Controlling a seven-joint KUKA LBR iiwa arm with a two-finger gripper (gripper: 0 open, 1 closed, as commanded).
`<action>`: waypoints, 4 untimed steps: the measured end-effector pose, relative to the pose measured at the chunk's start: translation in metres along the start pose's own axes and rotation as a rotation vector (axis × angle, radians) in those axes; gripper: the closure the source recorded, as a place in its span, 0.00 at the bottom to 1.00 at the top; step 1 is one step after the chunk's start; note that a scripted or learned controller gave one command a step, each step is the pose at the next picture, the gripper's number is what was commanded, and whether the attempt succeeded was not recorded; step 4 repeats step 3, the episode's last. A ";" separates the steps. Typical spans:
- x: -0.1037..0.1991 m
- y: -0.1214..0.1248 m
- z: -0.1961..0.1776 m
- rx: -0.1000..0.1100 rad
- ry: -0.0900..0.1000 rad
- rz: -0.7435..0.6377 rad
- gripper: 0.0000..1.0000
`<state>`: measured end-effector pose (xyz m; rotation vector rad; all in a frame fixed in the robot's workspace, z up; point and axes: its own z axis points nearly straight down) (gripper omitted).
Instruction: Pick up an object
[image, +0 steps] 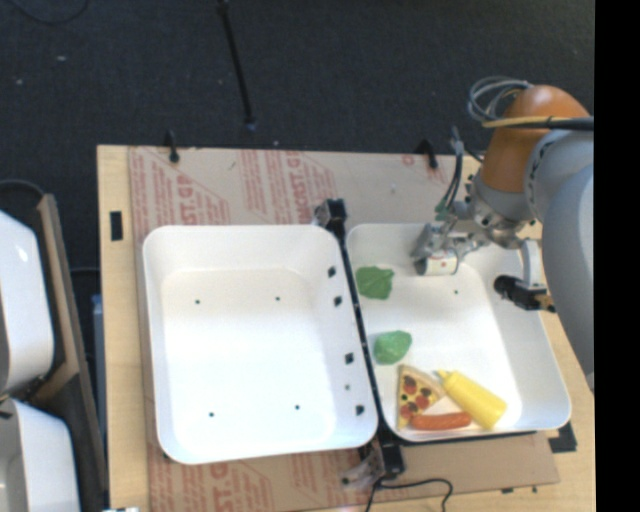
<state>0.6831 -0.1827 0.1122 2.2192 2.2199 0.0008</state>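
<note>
My gripper (437, 256) hangs over the far part of the right bin (520, 340), near its back wall. Nothing shows between its tips. A green leafy piece (376, 282) lies a short way to its left, next to the divider. A second green piece (392, 346) lies nearer the front. At the front of the right bin sit a pizza slice (416, 390), a yellow bottle-shaped toy (473, 396) and a red sausage (438, 421).
The left bin (250, 340) stands beside the right one, with a black clip rail (350, 320) between them. Both bins rest on a cardboard sheet (240, 185). The grey arm with its orange band (530, 125) comes in from the upper right.
</note>
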 end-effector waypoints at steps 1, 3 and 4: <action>0.053 -0.039 -0.028 -0.001 0.002 -0.002 1.00; 0.199 -0.019 -0.149 -0.001 0.003 -0.005 1.00; 0.199 -0.019 -0.149 -0.001 0.003 -0.005 1.00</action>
